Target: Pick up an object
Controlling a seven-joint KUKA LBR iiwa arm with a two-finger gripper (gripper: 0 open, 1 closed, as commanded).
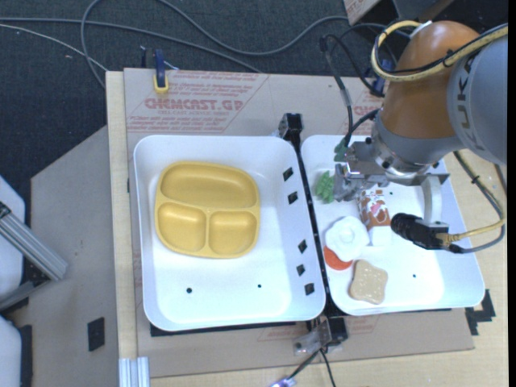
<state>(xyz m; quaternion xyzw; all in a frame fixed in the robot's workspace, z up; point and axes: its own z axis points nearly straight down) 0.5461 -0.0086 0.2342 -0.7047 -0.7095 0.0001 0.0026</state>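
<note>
You had two white bins side by side on the bench. The left bin held one thing — a yellow three-compartment tray, lying flat toward its far half, with nothing in its compartments. The right bin held the small items: a slice of toast nearest you, a white round piece overlapping an orange-red disc just beyond it, a red-and-white packet beside those, and a green leafy piece against the dividing wall. The gripper sat low over the right bin's far side, between the green piece and the packet — you couldn't tell its finger state, the wrist hid it. The board behind the bins read "CHEMCAST GP" in red.
</note>
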